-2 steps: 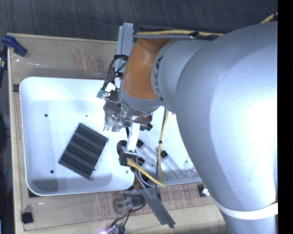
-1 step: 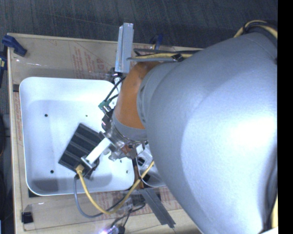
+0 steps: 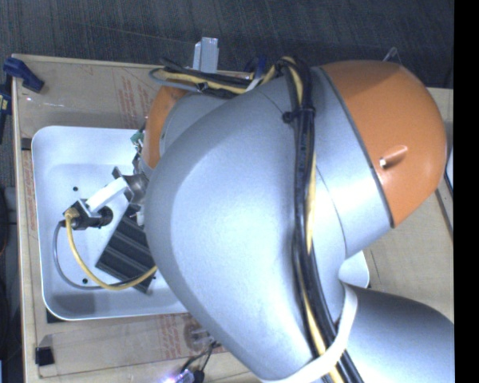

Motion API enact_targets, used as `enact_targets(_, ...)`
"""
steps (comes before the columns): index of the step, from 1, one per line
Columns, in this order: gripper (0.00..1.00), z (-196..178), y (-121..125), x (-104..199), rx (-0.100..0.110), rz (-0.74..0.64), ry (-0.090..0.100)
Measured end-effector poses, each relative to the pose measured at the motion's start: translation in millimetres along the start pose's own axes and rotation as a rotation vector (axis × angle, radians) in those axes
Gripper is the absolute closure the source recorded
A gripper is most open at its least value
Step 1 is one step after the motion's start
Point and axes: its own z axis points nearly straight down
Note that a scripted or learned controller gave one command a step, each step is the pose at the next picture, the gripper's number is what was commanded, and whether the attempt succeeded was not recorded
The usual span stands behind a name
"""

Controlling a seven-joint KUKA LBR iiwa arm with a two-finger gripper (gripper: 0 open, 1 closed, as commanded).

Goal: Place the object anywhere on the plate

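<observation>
My arm's big grey body (image 3: 247, 230) and orange band (image 3: 383, 142) cover most of the view. At its left edge the gripper (image 3: 136, 183) reaches over the left white bin (image 3: 48, 158). A dark ribbed rectangular block (image 3: 126, 250) lies tilted in that bin, just below the gripper and partly under the arm. A small green bit (image 3: 134, 139) peeks out beside the arm at the bin's far side; I cannot tell what it is. The arm hides the right bin.
The wooden bench (image 3: 80, 86) frames the bins. A blue clamp (image 3: 22, 72) sits at its far left corner. Bare bin floor shows along the left wall. A small metal bracket (image 3: 207, 53) stands at the bench's far edge.
</observation>
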Motion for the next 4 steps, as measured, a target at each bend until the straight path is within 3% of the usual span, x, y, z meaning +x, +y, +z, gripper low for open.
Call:
enact_targets(1,1.0,-60,-64,67,0.0,-0.152,0.005)
enact_targets(2,1.0,-241,-91,40,-0.002,-0.229,0.008)
enact_targets(3,1.0,-126,-63,-2,0.003,-0.303,-0.002)
enact_targets(4,1.0,-80,-122,-32,0.003,-0.443,-0.003)
